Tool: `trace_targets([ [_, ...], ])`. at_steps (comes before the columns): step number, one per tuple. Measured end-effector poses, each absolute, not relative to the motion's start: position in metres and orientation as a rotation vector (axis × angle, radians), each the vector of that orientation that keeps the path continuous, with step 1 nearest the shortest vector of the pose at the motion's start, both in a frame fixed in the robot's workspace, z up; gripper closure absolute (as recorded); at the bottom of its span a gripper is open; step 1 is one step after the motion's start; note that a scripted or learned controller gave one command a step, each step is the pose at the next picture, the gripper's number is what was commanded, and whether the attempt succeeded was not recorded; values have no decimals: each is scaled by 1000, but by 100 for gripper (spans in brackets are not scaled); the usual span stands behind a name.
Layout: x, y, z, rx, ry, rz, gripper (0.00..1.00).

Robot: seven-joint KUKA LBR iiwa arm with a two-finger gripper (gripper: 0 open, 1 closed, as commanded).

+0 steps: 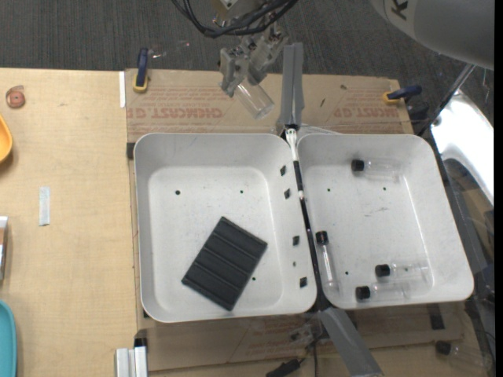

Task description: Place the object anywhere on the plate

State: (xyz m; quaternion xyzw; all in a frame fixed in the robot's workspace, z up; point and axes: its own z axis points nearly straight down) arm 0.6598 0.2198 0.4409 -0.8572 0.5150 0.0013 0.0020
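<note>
A black ribbed plate (225, 262) lies tilted on the floor of the left bin (149, 210), toward its front. My gripper (245, 73) hangs high over the cardboard behind the left bin's back right corner. A clear plastic tube (255, 98) sticks out slanted from between its fingers, so the gripper is shut on it. The tube is well behind and above the plate. Several more clear tubes with black caps lie in the right bin (440, 210): one at the back (369, 166), one along the left wall (323, 251), two at the front (393, 272).
A grey bar (291, 85) stands upright behind the seam between the bins, just right of the gripper. Blue-and-yellow clamps (141, 69) (401, 94) hold the cardboard's back corners. Black cables (196, 14) loop above the gripper. The wooden bench (63, 210) extends left.
</note>
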Motion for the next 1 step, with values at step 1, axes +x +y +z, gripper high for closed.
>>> trace_targets([
  [1,635,229,387,-2813,1394,6,100],
])
